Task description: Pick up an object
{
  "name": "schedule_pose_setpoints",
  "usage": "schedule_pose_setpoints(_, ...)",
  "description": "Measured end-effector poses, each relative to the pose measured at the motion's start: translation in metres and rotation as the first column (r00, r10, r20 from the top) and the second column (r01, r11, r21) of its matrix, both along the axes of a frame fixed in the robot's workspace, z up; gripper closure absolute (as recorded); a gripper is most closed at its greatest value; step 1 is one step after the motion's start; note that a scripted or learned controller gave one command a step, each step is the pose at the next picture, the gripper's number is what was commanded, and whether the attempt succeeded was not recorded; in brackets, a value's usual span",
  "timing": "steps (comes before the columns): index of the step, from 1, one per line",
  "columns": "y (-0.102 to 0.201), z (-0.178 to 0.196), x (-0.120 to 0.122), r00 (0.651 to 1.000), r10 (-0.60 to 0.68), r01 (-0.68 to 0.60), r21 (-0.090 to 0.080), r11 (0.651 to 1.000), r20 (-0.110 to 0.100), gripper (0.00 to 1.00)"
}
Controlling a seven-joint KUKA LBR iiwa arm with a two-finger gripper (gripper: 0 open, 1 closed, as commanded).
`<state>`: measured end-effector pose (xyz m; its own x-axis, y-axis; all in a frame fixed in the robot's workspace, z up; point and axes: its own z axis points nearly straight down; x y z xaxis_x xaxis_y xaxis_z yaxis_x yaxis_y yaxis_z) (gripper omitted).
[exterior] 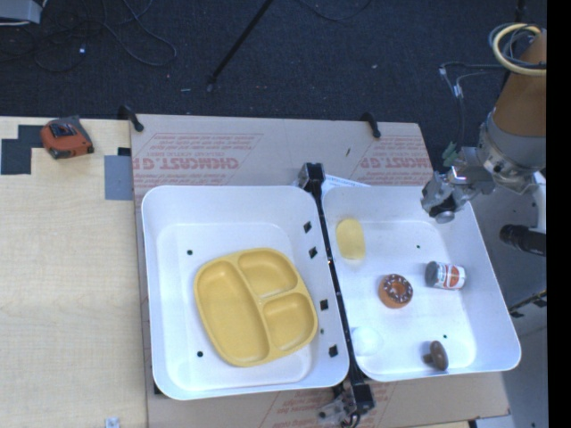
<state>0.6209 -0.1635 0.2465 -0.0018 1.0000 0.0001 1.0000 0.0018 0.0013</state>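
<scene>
In the right bin (482,328) lie a pale yellow lemon-like piece (350,238), a chocolate donut with sprinkles (395,291), a small white and red can (445,275) on its side, and a small brown lump (435,355). My gripper (440,205) hangs over the bin's far right corner, above and right of the can, apart from all the objects. Nothing shows between its fingers.
The left bin (169,239) bears a yellow divided plate (254,306). A black divider (323,266) runs between the bins. An orange tape measure (66,138) sits on the wooden bench at far left. Cardboard (232,154) lies under the bins.
</scene>
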Motion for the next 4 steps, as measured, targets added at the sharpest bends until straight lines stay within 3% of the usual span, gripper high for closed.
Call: schedule_pose_setpoints(4,0.207,-0.031,-0.028,1.0,0.002,-0.002,0.001,1.0,-0.009,1.0)
